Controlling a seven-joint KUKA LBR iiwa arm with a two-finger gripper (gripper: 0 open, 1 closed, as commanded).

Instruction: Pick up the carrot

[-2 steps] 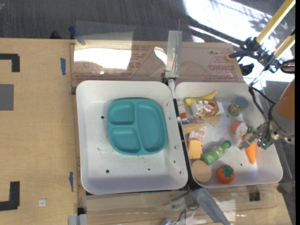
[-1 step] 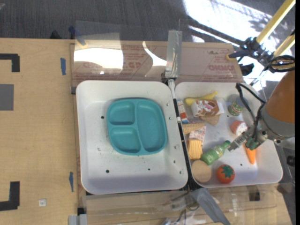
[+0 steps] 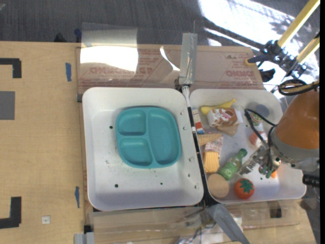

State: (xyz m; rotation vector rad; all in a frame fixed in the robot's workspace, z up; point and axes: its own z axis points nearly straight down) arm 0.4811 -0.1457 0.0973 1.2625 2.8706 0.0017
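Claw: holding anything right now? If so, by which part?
Cannot be told. The claw is down in the right bin, with a sliver of orange right beside it, possibly the carrot; nothing is clearly seen in its grip.

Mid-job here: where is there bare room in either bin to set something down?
Left bin: bare floor all round the teal divided plate, widest along its near edge. Right bin: crowded on its left side with corn, green bottle, tomato and packets; the tool sits mid-bin. Only the near right corner looks bare.
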